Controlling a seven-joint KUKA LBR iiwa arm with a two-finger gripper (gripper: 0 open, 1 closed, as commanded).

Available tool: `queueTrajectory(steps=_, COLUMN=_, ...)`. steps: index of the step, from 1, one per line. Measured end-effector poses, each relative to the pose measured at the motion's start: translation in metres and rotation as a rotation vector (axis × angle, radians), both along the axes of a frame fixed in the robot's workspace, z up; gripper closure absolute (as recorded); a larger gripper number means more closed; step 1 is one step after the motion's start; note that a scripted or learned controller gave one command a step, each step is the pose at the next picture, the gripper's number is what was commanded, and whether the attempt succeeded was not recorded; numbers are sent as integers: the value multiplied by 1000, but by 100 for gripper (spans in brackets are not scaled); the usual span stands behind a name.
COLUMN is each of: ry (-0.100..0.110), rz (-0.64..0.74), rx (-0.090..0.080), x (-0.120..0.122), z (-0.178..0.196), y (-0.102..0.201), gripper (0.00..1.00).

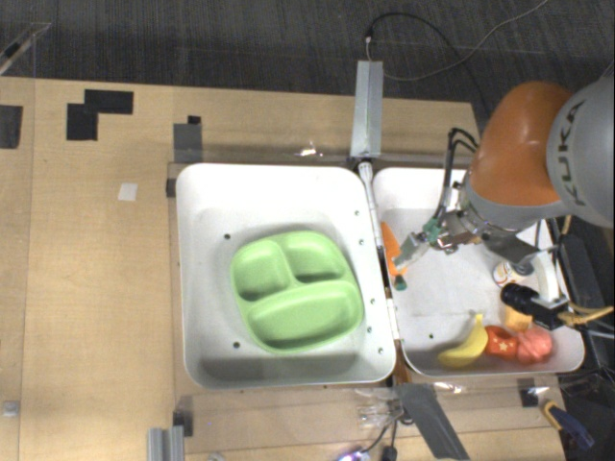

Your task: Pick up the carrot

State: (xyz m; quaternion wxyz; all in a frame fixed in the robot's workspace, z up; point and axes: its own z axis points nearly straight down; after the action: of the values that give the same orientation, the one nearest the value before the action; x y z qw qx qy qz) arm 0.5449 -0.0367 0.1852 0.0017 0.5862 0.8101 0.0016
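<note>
Claw (415, 248) hangs low in right bin (423, 185), tips w/ a narrow gap, holding nothing, just beside carrot (388, 241). Carrot: slim, orange, lying along bin's left wall. Risk: wall may block 1 finger, so claw could pinch air or nudge carrot. Banana (464, 342) lies apart; green tray (296, 286) in left bin.

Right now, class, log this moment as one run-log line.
arm: over right bin | gripper: beside carrot | carrot: against bin's left wall | grasp: not seen
</note>
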Motion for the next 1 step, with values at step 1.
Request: queueTrajectory(steps=1, ry=1, rz=172, rx=-1, x=16, z=-80, y=-59, gripper=0)
